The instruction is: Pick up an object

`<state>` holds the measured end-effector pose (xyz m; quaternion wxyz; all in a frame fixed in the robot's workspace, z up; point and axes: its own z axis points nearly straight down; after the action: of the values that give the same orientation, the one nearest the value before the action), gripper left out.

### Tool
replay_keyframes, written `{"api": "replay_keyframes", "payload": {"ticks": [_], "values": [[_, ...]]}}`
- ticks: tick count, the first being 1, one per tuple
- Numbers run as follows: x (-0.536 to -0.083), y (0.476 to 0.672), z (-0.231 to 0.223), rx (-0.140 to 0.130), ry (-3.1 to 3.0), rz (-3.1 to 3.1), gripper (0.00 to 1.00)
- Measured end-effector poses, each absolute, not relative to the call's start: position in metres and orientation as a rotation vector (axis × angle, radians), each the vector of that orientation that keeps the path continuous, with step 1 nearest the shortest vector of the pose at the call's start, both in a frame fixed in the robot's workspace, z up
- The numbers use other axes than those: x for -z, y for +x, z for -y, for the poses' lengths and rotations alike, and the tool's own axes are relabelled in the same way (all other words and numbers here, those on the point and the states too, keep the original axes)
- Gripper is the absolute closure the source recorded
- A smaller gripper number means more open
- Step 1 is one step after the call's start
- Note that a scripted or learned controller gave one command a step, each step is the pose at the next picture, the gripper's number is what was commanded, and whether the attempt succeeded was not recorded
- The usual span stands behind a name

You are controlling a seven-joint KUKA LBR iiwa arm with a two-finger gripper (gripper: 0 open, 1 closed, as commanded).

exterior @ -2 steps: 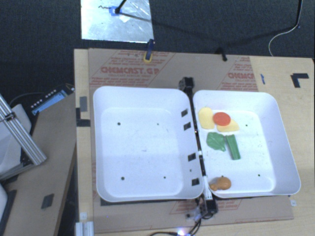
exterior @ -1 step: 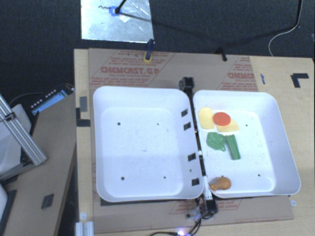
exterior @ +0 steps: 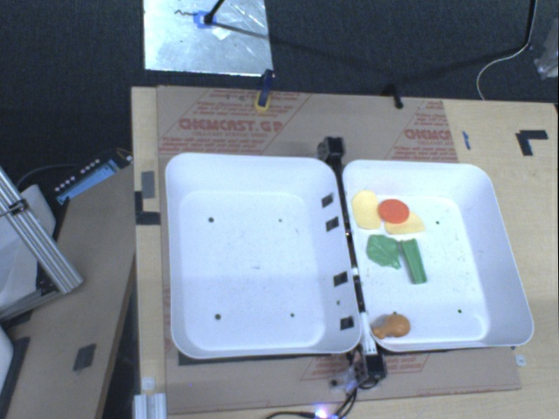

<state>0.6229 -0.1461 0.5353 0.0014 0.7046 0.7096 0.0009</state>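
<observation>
Five small items point(exterior: 394, 211) (mostly clustered) in right bin point(exterior: 498, 234).

I can read 1 printed text from my remote station: red lettering on the flat brown cardboard sheet point(exterior: 229, 119) lying under the 2 bins, which looks like "CHEMCAST GP". The same red print repeats fainter across the board, near its far right corner and along its near edge, too blurred to read.
</observation>
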Motion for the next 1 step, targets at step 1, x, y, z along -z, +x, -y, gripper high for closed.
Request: {"api": "replay_keyframes", "payload": {"ticks": [1], "values": [[-0.5368,0.5261,0.1093,-0.005,2.213,-2.228,1.00]]}}
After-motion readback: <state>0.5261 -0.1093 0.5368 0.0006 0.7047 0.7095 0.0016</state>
